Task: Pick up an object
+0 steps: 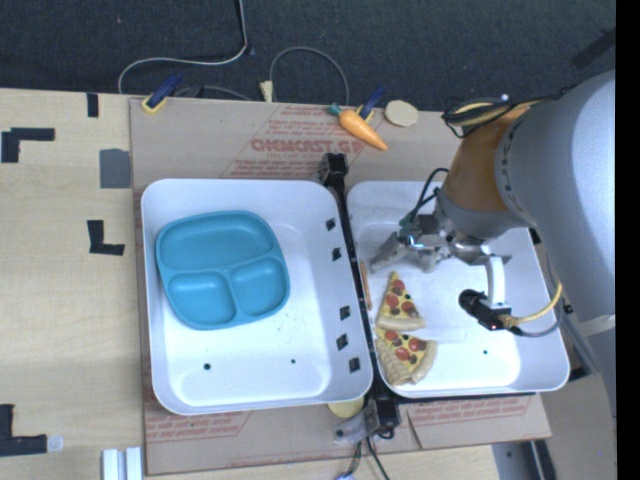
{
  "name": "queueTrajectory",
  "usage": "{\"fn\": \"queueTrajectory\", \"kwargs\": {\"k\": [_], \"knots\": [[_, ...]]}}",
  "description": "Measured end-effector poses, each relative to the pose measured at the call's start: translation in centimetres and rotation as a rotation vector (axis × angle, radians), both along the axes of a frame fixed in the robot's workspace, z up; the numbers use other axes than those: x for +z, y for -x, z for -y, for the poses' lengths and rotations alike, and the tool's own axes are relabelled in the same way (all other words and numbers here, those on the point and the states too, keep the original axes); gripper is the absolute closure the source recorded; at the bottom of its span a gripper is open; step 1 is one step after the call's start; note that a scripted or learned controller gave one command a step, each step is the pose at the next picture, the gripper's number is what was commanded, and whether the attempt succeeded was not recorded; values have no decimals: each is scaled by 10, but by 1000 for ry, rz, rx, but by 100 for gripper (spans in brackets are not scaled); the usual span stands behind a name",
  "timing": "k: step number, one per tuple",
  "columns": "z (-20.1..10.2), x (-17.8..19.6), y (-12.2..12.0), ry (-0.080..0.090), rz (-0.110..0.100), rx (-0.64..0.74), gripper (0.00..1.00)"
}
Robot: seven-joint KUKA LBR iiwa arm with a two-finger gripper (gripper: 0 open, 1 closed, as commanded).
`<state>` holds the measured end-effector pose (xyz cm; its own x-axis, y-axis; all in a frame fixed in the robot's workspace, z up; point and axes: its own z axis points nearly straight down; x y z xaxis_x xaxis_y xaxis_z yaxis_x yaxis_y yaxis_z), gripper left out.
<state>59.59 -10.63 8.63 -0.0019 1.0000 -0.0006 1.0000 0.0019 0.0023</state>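
Observation:
Two toy pizza slices lie in the right bin [500,368], against its left wall: one slice [399,303] in the middle and a second slice [405,354] nearer the front edge. My gripper [392,254] is low in the right bin, just above and behind the upper slice, close to its tip. Nothing is visibly held. The grey arm with its orange band [480,168] reaches in from the right and covers the bin's back right part.
A blue divided plate [222,268] rests in the left bin [250,378]. A toy carrot [362,128] and a beige disc [402,114] lie on the cardboard behind the bins. Cables run along the back and near the arm's wrist [490,308].

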Motion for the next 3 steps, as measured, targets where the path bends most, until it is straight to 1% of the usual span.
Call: {"fn": "queueTrajectory", "kwargs": {"k": [1,2,3], "knots": [[-10,1,31,3,6,-2,0],[-9,11,31,5,6,-2,100],[-41,103,98,-3,-1,0,100]]}}
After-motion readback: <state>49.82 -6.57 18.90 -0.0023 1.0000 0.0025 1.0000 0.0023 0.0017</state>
